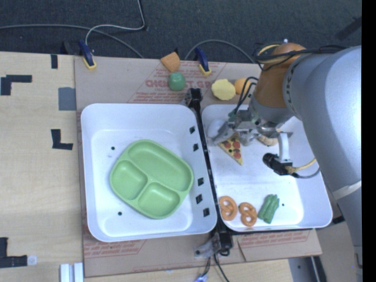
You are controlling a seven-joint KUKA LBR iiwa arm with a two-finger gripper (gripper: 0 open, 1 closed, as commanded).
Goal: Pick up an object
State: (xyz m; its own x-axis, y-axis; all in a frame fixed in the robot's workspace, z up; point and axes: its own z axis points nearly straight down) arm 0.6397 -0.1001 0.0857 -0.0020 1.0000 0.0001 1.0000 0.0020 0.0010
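My gripper (231, 133) is low in the right bin (305, 213), near its back left part. A toy pizza slice (234, 150) lies on the bin floor just in front of and under the gripper, partly covered by it. I cannot see whether the slice is held. Two pretzels (228, 206) (248, 213) and a green toy vegetable (269, 208) lie along the front of the same bin. A small tan object (268, 140) peeks out behind the wrist.
The left bin (97, 128) holds a green divided plate (151, 178). Behind the bins on the cardboard sit a yellow lemon (223, 89), an orange ball (241, 86), a green ball (176, 81) and an orange wedge (170, 61). A black cable fitting (277, 163) hangs off the arm.
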